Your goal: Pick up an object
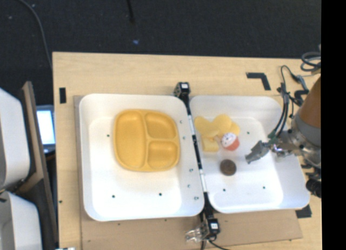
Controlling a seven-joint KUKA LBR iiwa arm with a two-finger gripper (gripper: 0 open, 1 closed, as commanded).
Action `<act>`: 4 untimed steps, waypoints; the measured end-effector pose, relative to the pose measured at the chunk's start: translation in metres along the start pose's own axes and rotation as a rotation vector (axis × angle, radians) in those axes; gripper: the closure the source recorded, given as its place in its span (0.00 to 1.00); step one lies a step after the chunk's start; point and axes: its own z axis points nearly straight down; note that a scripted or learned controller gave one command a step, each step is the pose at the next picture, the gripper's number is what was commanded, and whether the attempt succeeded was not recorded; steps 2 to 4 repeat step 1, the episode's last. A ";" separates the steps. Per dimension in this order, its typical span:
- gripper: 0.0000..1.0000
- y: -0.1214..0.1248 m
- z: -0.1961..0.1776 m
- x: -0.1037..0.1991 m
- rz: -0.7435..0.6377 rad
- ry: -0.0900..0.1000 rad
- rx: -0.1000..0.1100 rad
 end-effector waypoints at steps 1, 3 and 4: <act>0.00 0.003 0.043 -0.004 0.000 0.001 0.004; 0.00 0.003 0.043 -0.004 0.000 0.001 0.004; 0.00 0.003 0.043 -0.004 0.000 0.001 0.004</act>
